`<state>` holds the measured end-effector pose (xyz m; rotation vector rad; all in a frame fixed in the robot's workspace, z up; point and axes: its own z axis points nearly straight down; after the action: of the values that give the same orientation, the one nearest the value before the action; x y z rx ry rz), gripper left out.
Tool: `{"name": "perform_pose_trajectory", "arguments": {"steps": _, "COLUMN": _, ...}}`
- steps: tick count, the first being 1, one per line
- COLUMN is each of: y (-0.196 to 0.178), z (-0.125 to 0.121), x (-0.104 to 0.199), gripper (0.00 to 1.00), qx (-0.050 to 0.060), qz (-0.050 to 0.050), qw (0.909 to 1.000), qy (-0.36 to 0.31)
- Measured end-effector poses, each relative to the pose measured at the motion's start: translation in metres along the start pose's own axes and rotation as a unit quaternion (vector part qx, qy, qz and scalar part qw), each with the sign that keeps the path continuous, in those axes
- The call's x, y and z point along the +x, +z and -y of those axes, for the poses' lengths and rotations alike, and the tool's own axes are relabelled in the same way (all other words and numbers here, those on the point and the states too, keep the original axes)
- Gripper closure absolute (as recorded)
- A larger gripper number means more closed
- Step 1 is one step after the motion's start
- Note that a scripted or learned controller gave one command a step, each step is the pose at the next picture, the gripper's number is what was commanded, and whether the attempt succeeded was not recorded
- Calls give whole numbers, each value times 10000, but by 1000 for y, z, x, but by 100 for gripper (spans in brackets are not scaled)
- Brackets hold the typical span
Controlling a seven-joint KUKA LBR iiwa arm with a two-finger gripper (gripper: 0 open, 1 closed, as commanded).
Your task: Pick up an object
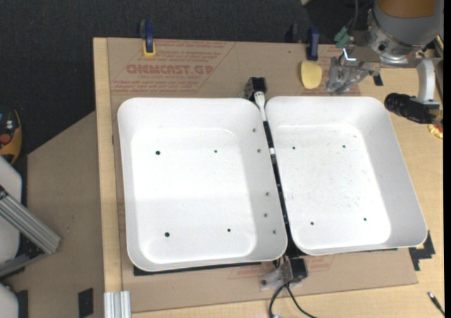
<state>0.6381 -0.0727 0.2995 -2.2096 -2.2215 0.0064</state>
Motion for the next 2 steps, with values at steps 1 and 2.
{"name": "perform_pose_trajectory", "arguments": {"steps": 1, "y": 79, "z": 2, "x": 73, "gripper": 100, "qx": 6, "qz": -5, "qw": 10000, "qy": -13}}
{"name": "perform_pose_trajectory", "arguments": {"steps": 2, "y": -93, "z": 19, "x": 133, "gripper": 100, "qx": -152, "qz": -6, "qw": 9999, "qy": -20}}
